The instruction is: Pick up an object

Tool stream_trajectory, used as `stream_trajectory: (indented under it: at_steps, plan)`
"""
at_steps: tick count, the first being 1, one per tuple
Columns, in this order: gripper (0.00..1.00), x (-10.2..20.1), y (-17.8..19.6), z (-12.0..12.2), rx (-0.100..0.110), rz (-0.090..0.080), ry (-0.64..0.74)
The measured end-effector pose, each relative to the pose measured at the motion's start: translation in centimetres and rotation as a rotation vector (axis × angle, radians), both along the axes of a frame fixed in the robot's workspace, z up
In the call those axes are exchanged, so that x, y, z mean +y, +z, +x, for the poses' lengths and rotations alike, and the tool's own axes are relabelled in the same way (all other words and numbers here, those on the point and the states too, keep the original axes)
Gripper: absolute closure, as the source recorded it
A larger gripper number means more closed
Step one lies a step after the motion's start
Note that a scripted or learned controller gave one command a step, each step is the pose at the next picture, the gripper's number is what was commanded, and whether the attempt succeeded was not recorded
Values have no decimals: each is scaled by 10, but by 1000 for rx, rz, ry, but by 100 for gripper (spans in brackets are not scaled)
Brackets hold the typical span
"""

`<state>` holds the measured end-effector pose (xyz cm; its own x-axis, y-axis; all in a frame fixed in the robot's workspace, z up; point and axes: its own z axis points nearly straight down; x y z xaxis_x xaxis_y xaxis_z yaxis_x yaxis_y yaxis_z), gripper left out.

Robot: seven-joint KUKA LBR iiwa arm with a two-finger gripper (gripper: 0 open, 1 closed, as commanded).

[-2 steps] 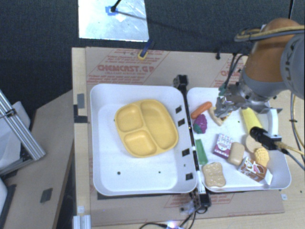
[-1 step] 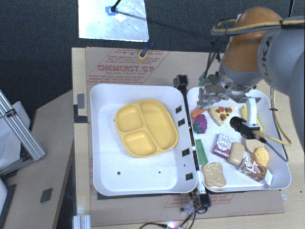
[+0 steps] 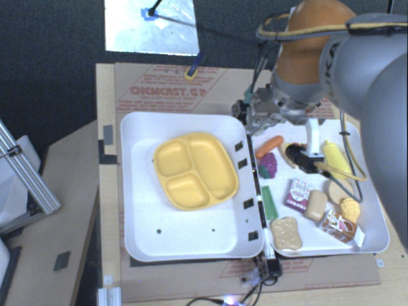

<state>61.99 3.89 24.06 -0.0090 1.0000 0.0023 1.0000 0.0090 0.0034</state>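
Note:
My gripper (image 3: 254, 120) hangs over the back left corner of the right bin (image 3: 376, 231), close to the divider between the bins. Just in front of it lie an orange carrot-like piece (image 3: 269, 145) and a purple bunch of grapes (image 3: 268, 164). Nothing shows between the gripper and these pieces. A yellow corn-like piece (image 3: 336, 158) lies further right, partly under the arm.
The left bin (image 3: 137, 222) holds a yellow divided plate (image 3: 194, 169). In the right bin's front half are a green strip (image 3: 268, 203), a maroon packet (image 3: 298, 193), a tan block (image 3: 315, 204), a toast-like slab (image 3: 287, 233), a brown packet (image 3: 341, 227) and a yellow waffle piece (image 3: 349, 209).

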Motion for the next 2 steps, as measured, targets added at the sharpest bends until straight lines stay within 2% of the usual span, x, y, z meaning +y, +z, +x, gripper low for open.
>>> stream_trajectory:
  at_steps: [1, 2]
  plan:
    - [100, 55, -13, 28, 1, 0, 0]
    - [100, 70, -7, 37, -1, -1, -2]
